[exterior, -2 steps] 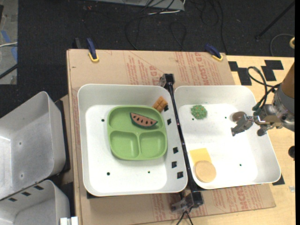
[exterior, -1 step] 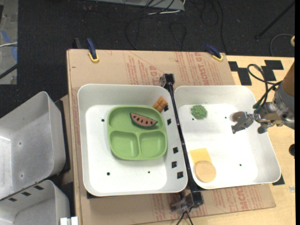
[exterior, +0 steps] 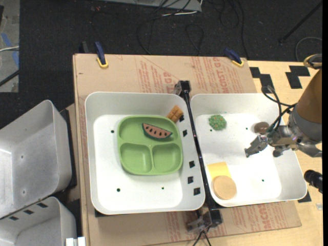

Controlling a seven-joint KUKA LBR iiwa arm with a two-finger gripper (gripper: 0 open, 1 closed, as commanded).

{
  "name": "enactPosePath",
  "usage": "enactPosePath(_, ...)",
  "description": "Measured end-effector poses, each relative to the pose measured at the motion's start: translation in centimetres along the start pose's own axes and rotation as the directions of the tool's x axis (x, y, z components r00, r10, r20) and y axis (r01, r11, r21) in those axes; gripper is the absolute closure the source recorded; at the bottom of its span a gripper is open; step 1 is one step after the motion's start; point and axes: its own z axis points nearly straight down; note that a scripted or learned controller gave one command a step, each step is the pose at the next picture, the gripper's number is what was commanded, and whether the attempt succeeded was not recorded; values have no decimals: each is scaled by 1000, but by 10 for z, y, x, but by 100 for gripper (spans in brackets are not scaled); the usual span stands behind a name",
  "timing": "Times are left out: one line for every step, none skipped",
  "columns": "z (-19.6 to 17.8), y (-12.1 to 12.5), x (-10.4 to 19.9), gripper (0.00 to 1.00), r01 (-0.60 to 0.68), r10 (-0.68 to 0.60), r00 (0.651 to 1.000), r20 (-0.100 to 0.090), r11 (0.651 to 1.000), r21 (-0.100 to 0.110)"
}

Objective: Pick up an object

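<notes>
My gripper (exterior: 264, 150) hangs over the right side of the right bin (exterior: 287, 186), open, with bare bin floor between its fingers. A small brown round piece (exterior: 261, 128) lies just behind it. A green bumpy ball (exterior: 217, 122) sits at the bin's back left. Near the front left lie a yellow square (exterior: 217, 168) and a tan round disc (exterior: 224, 187), touching each other. None of them is between the fingers.
The left bin (exterior: 102, 188) holds a green divided plate (exterior: 134, 160) with a watermelon slice (exterior: 157, 131) in its back compartment. A small orange waffle piece (exterior: 176, 115) lies by the plate's back right corner. A black divider (exterior: 193, 152) separates the bins.
</notes>
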Motion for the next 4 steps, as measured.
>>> enactPosePath(47, -6, 6, 0, -1, 1, 1000, -1, 1000, 0)
enactPosePath(90, -7, 7, 0, -1, 1, 1000, -1, 1000, 1)
enactPosePath(77, -6, 7, 100, -2, 2, 1000, 1, 1000, -5)
enactPosePath(34, -1, 9, 100, 5, -5, 1000, 3, 1000, -9)
